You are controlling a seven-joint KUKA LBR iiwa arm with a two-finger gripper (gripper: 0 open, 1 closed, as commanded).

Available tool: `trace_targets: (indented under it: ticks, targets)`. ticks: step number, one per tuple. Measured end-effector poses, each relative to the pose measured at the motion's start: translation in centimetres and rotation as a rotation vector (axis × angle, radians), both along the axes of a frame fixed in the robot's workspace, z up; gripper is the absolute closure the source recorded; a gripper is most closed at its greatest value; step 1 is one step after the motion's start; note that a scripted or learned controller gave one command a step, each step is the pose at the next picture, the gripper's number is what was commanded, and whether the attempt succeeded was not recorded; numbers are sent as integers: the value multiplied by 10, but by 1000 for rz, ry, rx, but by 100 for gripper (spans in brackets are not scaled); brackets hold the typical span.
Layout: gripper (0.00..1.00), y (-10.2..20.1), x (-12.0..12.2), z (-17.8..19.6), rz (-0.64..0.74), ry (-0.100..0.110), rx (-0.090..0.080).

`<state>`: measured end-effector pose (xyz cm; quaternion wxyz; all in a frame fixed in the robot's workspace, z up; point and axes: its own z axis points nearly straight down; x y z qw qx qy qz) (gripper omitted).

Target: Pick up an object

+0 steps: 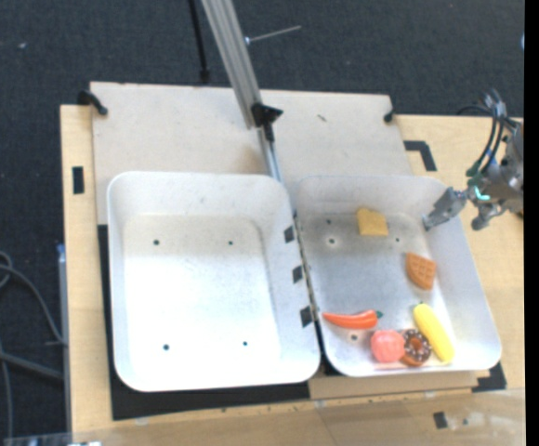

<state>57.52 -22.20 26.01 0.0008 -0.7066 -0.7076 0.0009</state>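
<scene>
A two-finger gripper [465, 212] hangs over the upper right rim of the right bin [344, 198] at the right of the frame, its two grey fingers [440, 209] spread apart and nothing between them. The open fingers touch no object; whether one brushes the bin's rim cannot be told from this slant.

The pickable things lie in that right bin: a yellow block [373, 222] near its top centre, an orange piece [421, 270] toward the right wall, and along the bottom edge a red pepper [351, 320], a pink ball [387, 346], a dark doughnut [416, 347] and a yellow banana [433, 332]. The bottom four sit close together, the ball, doughnut and banana nearly touching, likely because they have settled against the bin's lower wall. The block and the orange piece stand well apart, probably the easier targets.

The left bin [139, 203] fills the centre left. No object has yet been picked.
</scene>
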Motion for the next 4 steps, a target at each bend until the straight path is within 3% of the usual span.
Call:
trace_targets:
  ticks: [1,3,4]
  targets:
    - [0,0,1,3,2,-4,-2]
    - [0,1,5,-117,1,2,0]
    - [0,-3,8,-155,-6,-15,-11]
